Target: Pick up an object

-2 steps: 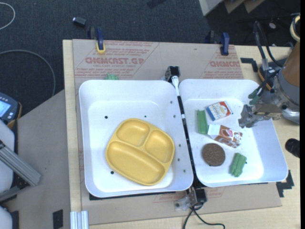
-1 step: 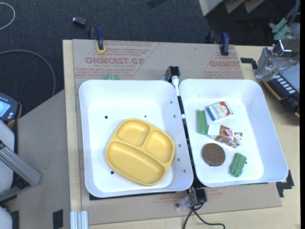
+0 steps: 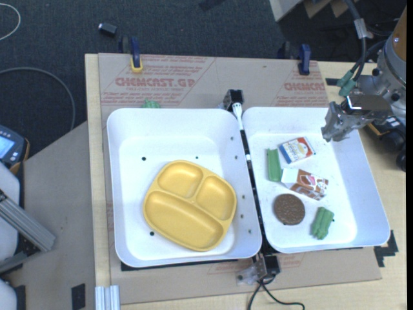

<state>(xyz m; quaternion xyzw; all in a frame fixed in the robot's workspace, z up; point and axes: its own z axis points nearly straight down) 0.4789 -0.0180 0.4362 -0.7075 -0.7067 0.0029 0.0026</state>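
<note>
1. Camera view: nearest the camera, a yellow tray [image 3: 190, 204] lies flat in the left bin [image 3: 122, 173].
2. Candidate objects are spread apart in the right bin [image 3: 368, 192], so each can be reached alone: cookie [image 3: 289, 209], green block [image 3: 321, 223], green bar [image 3: 273, 165], two packets [image 3: 296, 150].
3. Over that bin's far right corner the tool [image 3: 335, 131] is poised; whether it is apart or together cannot be told, and nothing is seen held.

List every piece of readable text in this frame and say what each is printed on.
"CHEMCAST G P", red print on the brown protective sheet behind the left bin.
"CHEMCAST", partly readable, same sheet behind the right bin.
Blue-and-white packet: print too small to read.
Brown-and-white packet: print too small to read.
</note>
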